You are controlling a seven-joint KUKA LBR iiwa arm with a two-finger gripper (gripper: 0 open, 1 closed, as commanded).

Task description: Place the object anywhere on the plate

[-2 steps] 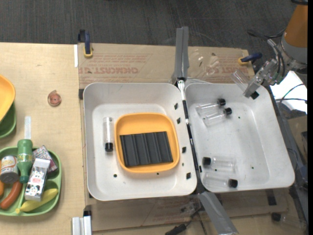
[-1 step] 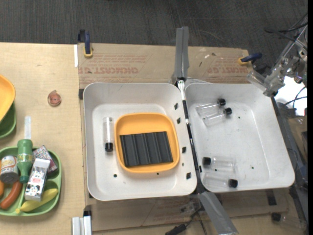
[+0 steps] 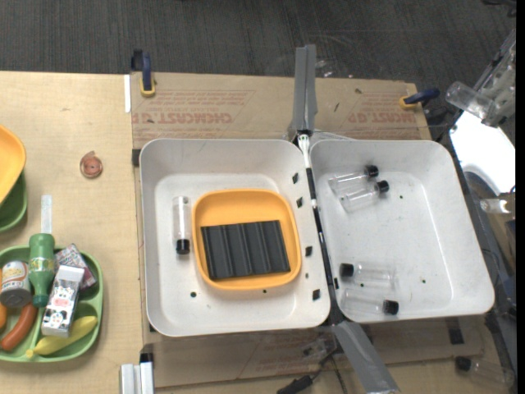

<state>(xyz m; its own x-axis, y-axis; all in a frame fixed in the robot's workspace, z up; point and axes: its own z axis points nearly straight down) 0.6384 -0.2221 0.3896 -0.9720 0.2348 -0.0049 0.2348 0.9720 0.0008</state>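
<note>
Four capped vials (image 3: 351, 189) lie loose in the right bin (image 3: 447, 220), my stock I reckon; a fifth vial (image 3: 180, 224) rests just left of the plate (image 3: 246, 200), beside its ribbed slab (image 3: 246, 249).

A: How many white bins are on the desk (image 3: 66, 121)?

B: Two. The left bin (image 3: 164, 302) and the right bin (image 3: 459, 286) stand side by side.

A: And plates?

B: One orange plate (image 3: 246, 208) inside the left bin, with one dark ribbed block (image 3: 246, 249) on it.

A: How many clear vials with black caps?

B: Five in total. One vial (image 3: 180, 225) lies left of the plate. Four are in the right bin: two (image 3: 354, 177) (image 3: 367, 194) far from the plate's level, two (image 3: 365, 274) (image 3: 379, 304) nearer the front.

A: Anything left of the bins?

B: One green tray (image 3: 90, 335) with toy food, and two blue clamps (image 3: 141, 64) (image 3: 422, 97) behind the bins.
</note>
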